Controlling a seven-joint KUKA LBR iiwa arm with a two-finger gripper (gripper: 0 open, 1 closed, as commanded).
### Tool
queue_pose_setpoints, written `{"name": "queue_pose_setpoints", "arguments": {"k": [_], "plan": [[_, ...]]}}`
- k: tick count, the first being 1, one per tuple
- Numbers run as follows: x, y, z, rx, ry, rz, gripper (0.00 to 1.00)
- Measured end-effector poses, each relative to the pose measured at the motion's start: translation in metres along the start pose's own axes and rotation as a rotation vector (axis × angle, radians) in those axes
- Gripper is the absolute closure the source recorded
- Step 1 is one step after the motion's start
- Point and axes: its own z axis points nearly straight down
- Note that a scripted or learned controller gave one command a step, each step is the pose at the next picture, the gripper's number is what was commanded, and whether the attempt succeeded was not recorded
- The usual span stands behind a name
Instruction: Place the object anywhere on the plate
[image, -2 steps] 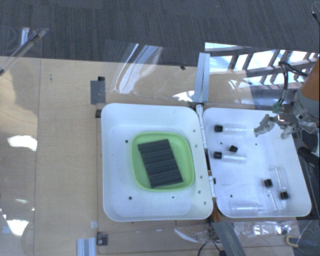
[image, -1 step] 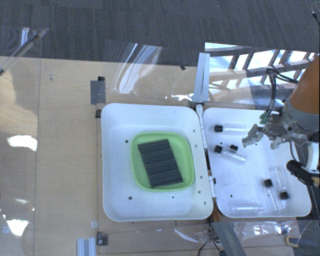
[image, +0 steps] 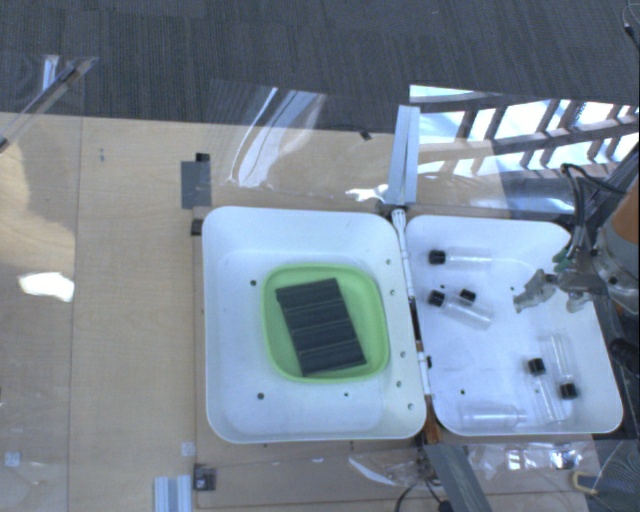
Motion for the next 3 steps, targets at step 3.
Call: {"name": "queue_pose_setpoints", "arguments": {"k": [3], "plan": [[-0.002, -0.018, -0.052, -0.004, -0.001, 0.008, 0.00]]}}
